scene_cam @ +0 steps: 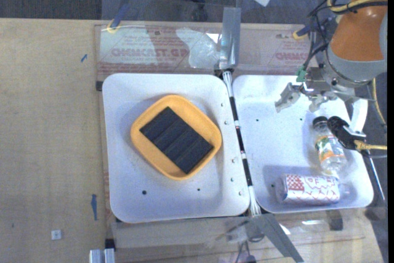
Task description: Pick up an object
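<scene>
Fingers (288,95) spread apart and holding nothing, my gripper (301,97) hangs above the upper part of the right bin (261,132), its two pale metal tips pointing toward the middle divider, one near the bin's top left area and the other a little lower and to the right. Nothing sits between them, and whether they touch the bin floor I cannot tell. My grey wrist and orange band (363,15) rise behind, at the bin's top right corner, trailing black and yellow cables. Just below my gripper, along the right wall, lies a small clear plastic bottle (327,148) with a dark cap and a yellow-green label, tipped on its side. Near the bin's lower edge rests a cylindrical package (311,188), white with a red pattern, lying lengthwise, close to the bottle yet apart from my fingers. Across the divider, the left bin (123,194) carries a yellow-orange tray (143,146) with rounded corners, turned at a slant, with a dark ribbed slab (176,140) set inside it, well apart from my gripper.
</scene>
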You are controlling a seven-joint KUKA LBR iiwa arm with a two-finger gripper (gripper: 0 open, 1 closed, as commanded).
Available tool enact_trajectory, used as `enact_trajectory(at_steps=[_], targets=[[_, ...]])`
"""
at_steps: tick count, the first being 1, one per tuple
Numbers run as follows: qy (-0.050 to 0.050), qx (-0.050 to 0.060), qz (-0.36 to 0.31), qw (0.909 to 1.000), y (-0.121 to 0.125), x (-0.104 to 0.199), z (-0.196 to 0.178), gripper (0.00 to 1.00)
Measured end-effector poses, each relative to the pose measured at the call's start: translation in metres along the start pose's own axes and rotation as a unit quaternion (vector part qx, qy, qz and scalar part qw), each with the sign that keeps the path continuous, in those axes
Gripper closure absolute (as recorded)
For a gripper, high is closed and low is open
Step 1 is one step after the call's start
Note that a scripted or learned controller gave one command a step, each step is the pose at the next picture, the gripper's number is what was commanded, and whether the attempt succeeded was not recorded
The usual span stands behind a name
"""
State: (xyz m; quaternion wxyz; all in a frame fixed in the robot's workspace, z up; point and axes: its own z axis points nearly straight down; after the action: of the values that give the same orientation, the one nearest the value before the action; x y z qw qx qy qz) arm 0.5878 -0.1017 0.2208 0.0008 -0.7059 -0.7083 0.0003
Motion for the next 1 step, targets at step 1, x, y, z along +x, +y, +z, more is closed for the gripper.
enact_trajectory(at_steps=[1], targets=[[0.000,0.000,0.023,0.9997,-0.0225,-0.0929,0.0635,0.00]])
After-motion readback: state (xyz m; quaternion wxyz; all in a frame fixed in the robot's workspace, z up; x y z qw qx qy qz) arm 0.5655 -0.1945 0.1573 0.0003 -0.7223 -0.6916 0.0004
